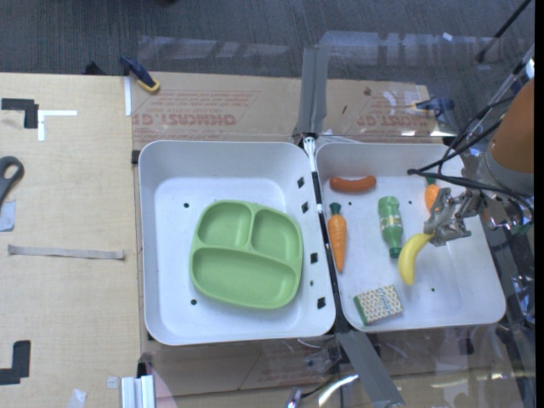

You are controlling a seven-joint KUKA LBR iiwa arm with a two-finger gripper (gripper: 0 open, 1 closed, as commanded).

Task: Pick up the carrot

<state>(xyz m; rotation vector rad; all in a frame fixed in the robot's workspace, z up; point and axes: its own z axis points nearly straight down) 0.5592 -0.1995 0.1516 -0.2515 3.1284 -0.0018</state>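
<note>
My jaws (442, 228) hang over the right bin (476, 300), near its right wall; whether they stand wide or narrow, I cannot tell. The banana (411, 257) lies just beside them, to their left. The bottle (390, 224) lies beyond it. The carrot (337, 239) lies well apart from my jaws, against the bin's left wall, with the sausage (353, 183) above it.
</note>
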